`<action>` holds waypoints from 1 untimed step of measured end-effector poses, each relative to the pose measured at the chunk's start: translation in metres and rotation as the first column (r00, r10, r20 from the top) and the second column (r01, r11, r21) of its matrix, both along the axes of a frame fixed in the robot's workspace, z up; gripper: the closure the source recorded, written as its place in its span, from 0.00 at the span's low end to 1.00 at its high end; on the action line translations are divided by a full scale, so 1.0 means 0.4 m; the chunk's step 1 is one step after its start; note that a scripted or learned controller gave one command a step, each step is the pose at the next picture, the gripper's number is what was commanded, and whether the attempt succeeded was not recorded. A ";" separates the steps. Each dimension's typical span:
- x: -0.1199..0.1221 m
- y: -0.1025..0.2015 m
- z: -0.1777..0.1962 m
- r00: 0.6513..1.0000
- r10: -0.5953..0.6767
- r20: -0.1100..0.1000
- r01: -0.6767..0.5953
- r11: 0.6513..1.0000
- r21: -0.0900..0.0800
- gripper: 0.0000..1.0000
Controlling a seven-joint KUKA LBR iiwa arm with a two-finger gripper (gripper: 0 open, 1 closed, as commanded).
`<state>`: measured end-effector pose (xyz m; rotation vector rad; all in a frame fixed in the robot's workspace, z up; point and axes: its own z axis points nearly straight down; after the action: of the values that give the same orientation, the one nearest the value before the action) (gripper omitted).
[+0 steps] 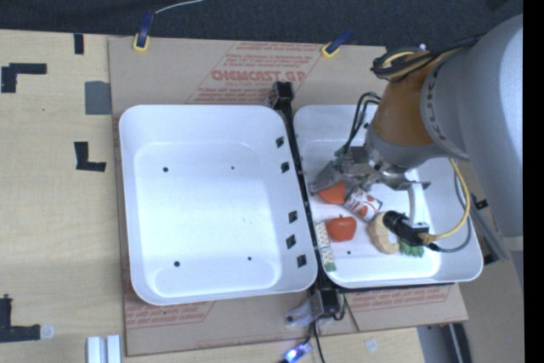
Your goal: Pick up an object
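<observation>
Faintly, red lettering reading "CHEMCAST" showed on the cardboard sheet under both bins. Down in the right bin, the gripper hovered over an orange object beside a red-and-white labelled can; its jaw state could not be told.

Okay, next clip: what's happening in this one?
A grey robot arm with an orange band reaches in from the right, over the right-hand bin. Its hand is low among a small cluster of objects there: an orange piece, a red-and-white item, a red tomato-like object and a tan round one. Whether it has gripped anything cannot be told. The left bin sits alongside.
</observation>
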<state>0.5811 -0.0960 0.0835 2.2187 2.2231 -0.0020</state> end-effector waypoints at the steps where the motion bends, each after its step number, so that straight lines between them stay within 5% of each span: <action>1: 0.001 -0.002 0.028 1.000 -0.001 -0.001 0.001 1.000 0.000 1.00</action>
<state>0.5815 -0.0970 0.0947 2.2199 2.2227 -0.0024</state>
